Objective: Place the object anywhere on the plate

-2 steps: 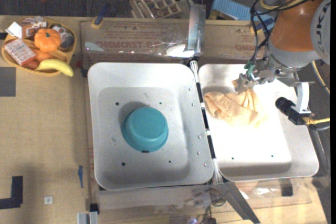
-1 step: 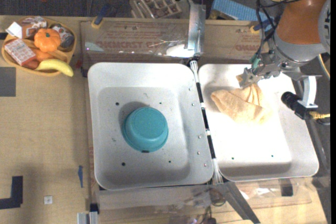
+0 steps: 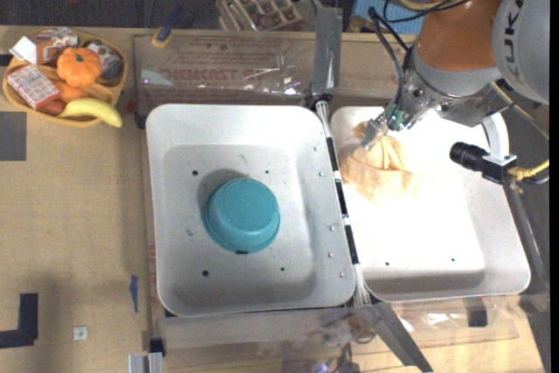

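Camera view, jaws (image 3: 377, 134) overlapping tan object (image 3: 377, 167), grip unclear

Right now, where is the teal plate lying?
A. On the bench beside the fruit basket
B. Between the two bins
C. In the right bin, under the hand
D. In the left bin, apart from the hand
D: the teal plate lies on the floor of the left bin, while the hand is over the right bin, at the tan cloth-like object.
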Tool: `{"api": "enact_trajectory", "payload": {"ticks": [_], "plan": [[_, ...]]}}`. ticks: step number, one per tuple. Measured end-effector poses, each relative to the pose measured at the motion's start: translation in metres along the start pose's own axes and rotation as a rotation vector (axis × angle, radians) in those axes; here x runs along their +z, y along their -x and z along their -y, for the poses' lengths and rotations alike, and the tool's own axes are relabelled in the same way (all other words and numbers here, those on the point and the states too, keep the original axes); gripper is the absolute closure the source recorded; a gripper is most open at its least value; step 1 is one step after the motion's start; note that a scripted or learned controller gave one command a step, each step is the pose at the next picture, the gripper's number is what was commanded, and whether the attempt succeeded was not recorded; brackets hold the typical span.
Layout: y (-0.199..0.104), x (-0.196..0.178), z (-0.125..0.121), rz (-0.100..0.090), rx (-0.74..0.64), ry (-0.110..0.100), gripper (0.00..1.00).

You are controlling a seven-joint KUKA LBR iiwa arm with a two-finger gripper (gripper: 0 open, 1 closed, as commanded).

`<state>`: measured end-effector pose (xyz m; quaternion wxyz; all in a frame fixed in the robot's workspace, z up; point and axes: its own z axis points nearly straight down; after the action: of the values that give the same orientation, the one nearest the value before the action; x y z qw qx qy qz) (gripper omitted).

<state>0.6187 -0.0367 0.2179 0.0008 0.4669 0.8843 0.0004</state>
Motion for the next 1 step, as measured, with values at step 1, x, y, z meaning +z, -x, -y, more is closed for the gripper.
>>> {"api": "enact_trajectory", "payload": {"ticks": [1], "plan": [[-0.0389, -0.0107, -0.0337, 0.004, -0.397, 0.004, 1.00]]}}
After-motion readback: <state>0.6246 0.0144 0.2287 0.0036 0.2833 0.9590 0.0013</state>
